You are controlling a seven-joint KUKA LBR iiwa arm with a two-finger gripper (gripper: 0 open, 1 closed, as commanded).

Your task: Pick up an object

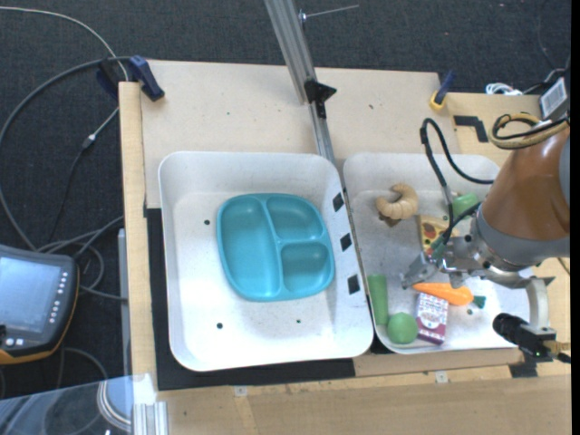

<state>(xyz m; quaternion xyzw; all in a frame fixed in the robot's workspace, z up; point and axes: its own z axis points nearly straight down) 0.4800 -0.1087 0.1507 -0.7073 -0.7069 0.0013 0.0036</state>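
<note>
Item 1, arm: my grey arm with the orange band reaches in from the right over the right white bin (362, 175); its two-finger gripper (441, 265) hangs low there, grip state impossible for me to tell

Item 2, target: small orange carrot-shaped toy (444, 292), just below the gripper, long axis running left to right

Item 3, neighbours: green cylinder (378, 295), green ball (402, 328), purple packet (431, 319), tan knobbly piece (397, 204)

Item 4, left white bin (181, 243): teal divided plastic plate (274, 245)
</note>
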